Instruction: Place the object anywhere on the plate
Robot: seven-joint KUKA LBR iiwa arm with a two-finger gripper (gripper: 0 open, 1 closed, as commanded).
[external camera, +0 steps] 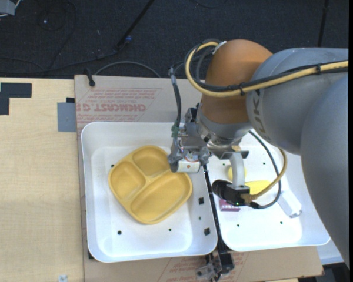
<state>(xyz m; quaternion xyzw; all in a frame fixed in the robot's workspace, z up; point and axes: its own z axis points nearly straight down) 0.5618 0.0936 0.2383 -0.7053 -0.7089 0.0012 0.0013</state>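
Reaching in from the right, the arm is seen over the seam between two white bins, its orange band uppermost. The gripper is positioned just above the right rim of the plate, close to the top of the divide between the bins. Whether it is spread or closed cannot be told, since the wrist covers most of it. A small white block with a reddish mark is observed at the gripper's tip, against the plate's edge; whether it is an object or part of the tool cannot be determined.

The plate, yellow with three compartments, is found lying flat in the left bin, tilted diagonally. No item is seen resting within its compartments.

In the right bin, a yellow object is noted beside a black cable fitting, and a small purple item lies just below it. Both are well apart from the plate.
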